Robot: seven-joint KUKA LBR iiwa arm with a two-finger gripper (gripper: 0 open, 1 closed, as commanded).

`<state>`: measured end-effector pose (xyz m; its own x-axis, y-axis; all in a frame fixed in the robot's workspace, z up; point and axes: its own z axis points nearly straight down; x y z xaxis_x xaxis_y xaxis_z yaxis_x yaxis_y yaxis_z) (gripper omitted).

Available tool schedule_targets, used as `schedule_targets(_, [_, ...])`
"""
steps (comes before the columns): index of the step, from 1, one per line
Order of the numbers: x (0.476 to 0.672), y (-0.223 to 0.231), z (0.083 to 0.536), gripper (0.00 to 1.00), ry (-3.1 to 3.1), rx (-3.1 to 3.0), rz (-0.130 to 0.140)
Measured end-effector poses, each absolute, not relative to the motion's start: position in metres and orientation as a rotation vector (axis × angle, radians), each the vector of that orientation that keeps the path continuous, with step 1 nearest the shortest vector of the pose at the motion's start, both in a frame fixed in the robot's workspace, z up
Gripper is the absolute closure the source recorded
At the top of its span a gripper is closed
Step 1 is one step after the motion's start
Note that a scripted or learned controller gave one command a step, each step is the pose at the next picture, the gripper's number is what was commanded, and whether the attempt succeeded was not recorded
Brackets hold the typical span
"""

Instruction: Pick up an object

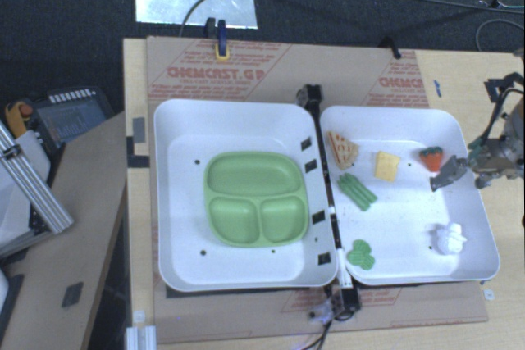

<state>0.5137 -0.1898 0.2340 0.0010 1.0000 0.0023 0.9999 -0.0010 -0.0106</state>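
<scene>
The gripper (449,174) hangs over the right bin's (472,201) right side, just beside the strawberry (431,156); whether its fingers are wide or narrow cannot be told. A green divided plate (254,199) sits in the left bin (176,176) on the worktop (139,78).
</scene>
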Motion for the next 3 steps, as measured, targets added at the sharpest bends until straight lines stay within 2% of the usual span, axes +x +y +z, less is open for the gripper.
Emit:
schedule_targets(1, [0.516,-0.189,0.24,0.0,-2.226,-2.219,-0.001])
schedule_targets(2, [0.51,-0.192,0.18,0.0,-2.221,-2.219,0.002])
schedule_targets(3, [0.51,-0.19,0.138,0.0,-2.221,-2.218,0.001])
